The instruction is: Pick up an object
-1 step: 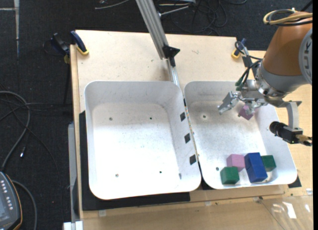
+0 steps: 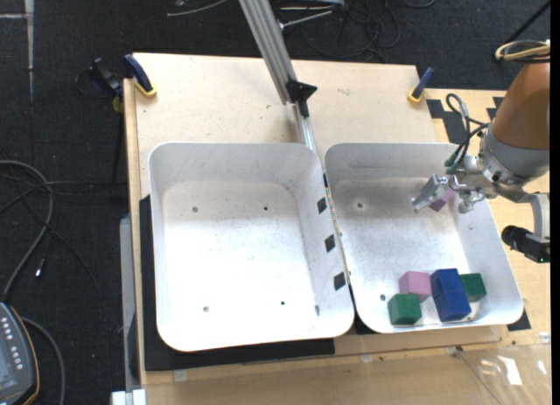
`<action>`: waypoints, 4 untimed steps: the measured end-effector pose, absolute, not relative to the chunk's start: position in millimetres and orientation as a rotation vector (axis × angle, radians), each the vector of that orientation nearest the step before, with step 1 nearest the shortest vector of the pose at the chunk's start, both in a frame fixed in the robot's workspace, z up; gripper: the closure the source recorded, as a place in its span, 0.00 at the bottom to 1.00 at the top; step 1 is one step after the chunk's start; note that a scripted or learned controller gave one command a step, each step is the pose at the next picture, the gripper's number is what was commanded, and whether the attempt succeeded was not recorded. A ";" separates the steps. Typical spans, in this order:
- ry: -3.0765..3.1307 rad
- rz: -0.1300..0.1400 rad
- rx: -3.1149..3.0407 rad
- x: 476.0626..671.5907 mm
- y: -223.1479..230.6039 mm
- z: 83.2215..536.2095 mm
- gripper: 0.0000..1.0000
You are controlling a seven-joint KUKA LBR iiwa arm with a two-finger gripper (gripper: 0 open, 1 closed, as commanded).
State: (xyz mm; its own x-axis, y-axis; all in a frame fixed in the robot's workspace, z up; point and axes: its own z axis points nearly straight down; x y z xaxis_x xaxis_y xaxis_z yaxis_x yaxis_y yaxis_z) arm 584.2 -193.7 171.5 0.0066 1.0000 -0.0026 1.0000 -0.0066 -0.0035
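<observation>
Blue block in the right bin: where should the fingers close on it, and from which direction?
Judging from above, come straight down on the blue block and close across its short width. Its top sits highest in the pile. The pink block and green blocks crowd its sides, and the bin wall blocks side approaches.

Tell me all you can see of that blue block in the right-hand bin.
The blue block is a solid, boxy piece with a matte bright blue surface, lying flat near the front wall of the right bin. It sits packed among a pink block and two green blocks, touching or nearly so.
</observation>
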 end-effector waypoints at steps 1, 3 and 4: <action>-2.222 0.000 -2.224 662.1 -218.1 111.9 0.00; -2.225 -0.001 -2.220 635.4 -182.3 105.7 1.00; -2.228 -0.003 -2.211 636.2 -120.5 116.6 1.00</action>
